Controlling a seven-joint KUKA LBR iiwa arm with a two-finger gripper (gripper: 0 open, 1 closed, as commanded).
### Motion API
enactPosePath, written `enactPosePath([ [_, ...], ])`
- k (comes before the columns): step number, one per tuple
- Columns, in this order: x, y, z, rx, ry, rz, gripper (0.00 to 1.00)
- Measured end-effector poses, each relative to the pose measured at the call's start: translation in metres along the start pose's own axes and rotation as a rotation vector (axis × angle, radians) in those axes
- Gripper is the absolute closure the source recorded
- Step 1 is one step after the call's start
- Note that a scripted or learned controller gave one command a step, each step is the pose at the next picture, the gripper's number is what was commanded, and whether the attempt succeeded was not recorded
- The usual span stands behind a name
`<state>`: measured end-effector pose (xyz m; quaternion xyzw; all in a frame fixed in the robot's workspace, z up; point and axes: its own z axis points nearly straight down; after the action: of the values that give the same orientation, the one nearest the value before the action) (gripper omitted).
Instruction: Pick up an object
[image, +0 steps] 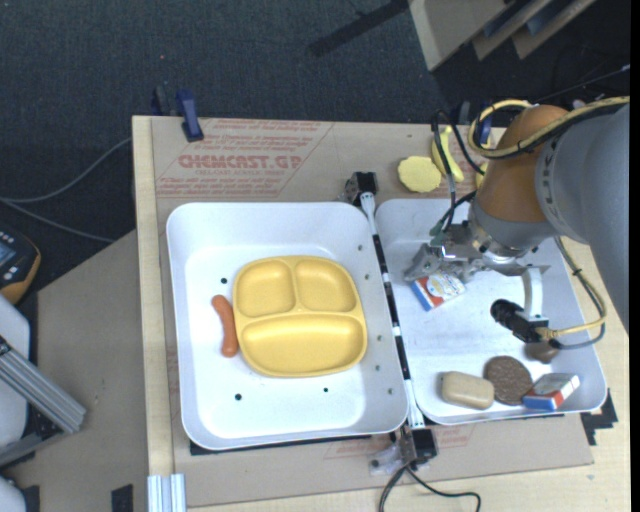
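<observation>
My gripper (438, 264) hangs low over the far left part of the right bin (580, 300). Just beneath and in front of it lies a small white carton with red and blue print (439, 291), close to or touching the gripper's tip. Along the near edge of that bin sit a beige oval bar (467, 390), a round brown cookie (510, 378) and a small blue, white and red box (553, 392). The left bin (190, 300) holds a yellow divided plate (298, 315) with an orange hot dog (226, 325) beside its left rim.
A yellow lump (419, 174) lies on the bench behind the right bin, outside it. The divider between the bins (388, 300) runs just left of the gripper. The arm's grey and orange body (540, 170) covers the bin's far right.
</observation>
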<state>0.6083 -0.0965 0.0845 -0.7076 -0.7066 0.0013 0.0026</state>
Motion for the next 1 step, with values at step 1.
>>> enactPosePath([
  [1, -0.0004, 0.0023, -0.0107, -0.006, -0.001, -0.001, 1.0],
])
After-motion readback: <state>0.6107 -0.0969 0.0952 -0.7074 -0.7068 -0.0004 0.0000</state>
